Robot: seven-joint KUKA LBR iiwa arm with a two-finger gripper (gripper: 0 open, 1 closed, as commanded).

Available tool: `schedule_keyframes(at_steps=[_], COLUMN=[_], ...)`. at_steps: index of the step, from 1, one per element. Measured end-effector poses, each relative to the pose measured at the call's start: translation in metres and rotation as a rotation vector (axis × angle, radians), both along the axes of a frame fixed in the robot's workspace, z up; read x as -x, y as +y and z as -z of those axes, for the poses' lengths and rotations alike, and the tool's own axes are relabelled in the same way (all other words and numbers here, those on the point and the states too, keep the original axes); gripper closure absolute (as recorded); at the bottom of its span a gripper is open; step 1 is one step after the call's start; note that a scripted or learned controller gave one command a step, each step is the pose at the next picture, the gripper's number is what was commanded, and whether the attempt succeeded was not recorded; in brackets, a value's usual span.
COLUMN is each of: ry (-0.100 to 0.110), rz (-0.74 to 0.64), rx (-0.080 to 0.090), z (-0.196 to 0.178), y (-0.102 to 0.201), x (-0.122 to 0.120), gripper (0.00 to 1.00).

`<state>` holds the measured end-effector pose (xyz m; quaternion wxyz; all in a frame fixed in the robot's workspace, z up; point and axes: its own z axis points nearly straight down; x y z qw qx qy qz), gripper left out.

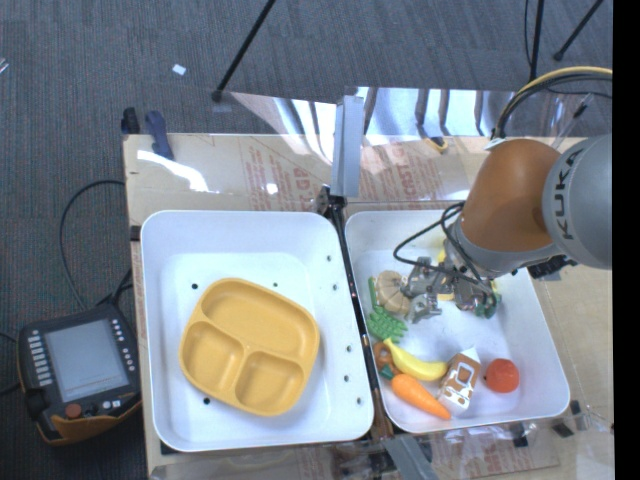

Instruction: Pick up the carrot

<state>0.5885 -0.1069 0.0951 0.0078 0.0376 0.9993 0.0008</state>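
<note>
In the right bin (530, 313), the carrot (419, 395) lay untouched near the front wall, just below the banana (415, 363). The gripper (436, 293) hovered above the banana, gripping nothing; the pick had not begun.

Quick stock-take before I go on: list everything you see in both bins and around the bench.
carrot: 1, orange, right bin's near edge
banana: 1, yellow, just above the carrot
tomato: 1, red-orange, right of the carrot
small carton: 1, white and brown, between carrot and tomato
leafy toy: 1, green, right bin's left side
plate: 1, yellow, three compartments, left bin
teach pendant: 1, dark grey, floor at left
gripper: 1, metal, over the right bin
</note>
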Motion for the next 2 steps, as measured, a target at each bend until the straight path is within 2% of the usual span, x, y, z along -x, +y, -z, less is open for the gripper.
schedule_keyframes(at_steps=[1,2], ry=[-0.013,0.016], rz=[0.218,-0.020], rx=[0.000,0.000], z=[0.002,0.008], y=[0.015,-0.027], x=[0.104,0.112], gripper=[1.00,1.00])
